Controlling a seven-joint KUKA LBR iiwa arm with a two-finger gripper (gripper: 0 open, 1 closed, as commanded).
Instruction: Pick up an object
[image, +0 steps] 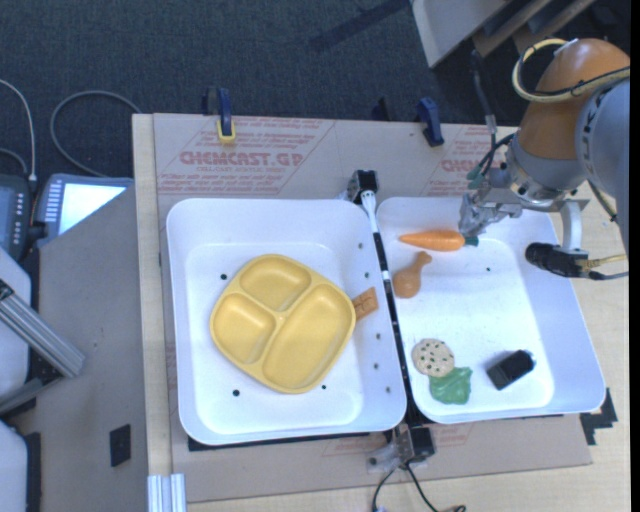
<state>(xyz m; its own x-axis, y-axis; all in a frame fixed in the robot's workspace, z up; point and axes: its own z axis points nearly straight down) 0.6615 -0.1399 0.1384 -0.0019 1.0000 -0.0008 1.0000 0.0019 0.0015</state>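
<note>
An orange carrot (430, 240) lies across the far part of the right bin (560, 330), its green tip pointing right. My gripper (472, 228) hangs right over that green tip, with the grey arm and its orange band (560, 100) rising behind it to the upper right. Whether the carrot is gripped is hidden by the wrist. A tan drumstick (409, 276) lies just below the carrot, by the bin's left wall. Toward the near edge lie a speckled cookie (433, 356), a green leaf (452, 386) and a black block (511, 368).
The left bin (190, 260) holds a yellow divided plate (284, 322) with a small brown cracker (365, 303) at its right edge. A black divider bar (383, 280) runs between the bins. Blue clamps (225, 110) sit on the bench's far edge.
</note>
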